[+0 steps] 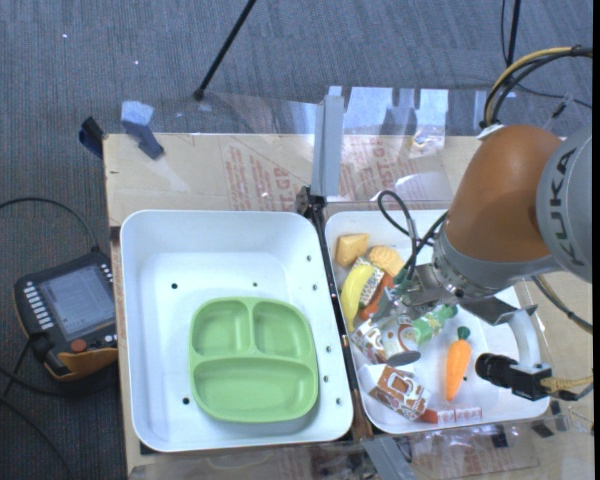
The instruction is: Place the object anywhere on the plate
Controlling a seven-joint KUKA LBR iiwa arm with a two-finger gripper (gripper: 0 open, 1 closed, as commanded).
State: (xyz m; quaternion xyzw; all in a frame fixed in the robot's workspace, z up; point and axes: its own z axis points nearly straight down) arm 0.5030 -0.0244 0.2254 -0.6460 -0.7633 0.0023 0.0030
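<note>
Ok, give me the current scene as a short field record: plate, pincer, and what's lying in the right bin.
plate: green divided plate, left bin, nothing on it
arm: over the right bin, orange band at top
pincer: low among the clutter, grip state unclear
right bin items: carrot, banana, cheese wedge, snack packet
task status: no object on the plate yet

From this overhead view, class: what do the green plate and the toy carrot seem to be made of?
Green plate: likely moulded plastic, matte, uniform colour, rounded dividers forming three compartments. Carrot: probably plastic too, smooth orange body with a green top, though rubber can't be ruled out.
</note>
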